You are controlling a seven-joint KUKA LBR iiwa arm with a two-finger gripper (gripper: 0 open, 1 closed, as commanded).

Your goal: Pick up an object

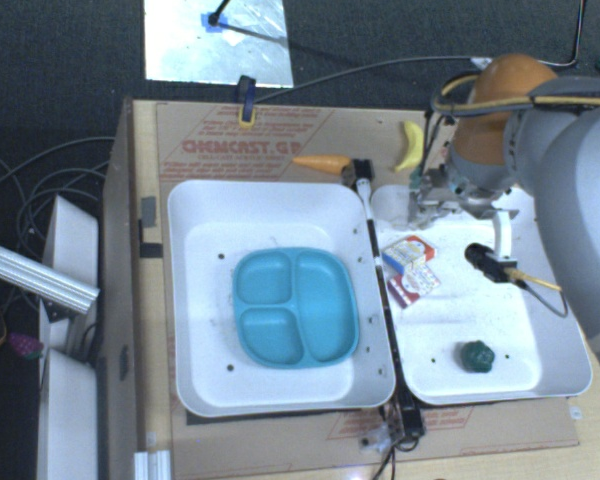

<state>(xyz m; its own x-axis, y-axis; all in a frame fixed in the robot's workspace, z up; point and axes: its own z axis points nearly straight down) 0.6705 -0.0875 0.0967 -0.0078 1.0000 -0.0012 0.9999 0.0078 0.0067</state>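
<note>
A: Bench [230, 138] carries 2 white bins [192, 298]; end effector [448, 206] hovers upper right, open or closed I can't tell.
B: Step?
A: Approach, likely; packet [410, 268] sits just below-left, green lump [475, 356] lower right. Next: align, descend.

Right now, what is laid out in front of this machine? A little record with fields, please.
Left bin: a blue divided plate
Right bin: a red and white packet by its left wall, a dark green lump near the front
Behind the bins: a carrot and a banana on the bench
Hand: at the far end of the right bin; grip cannot be told
</note>
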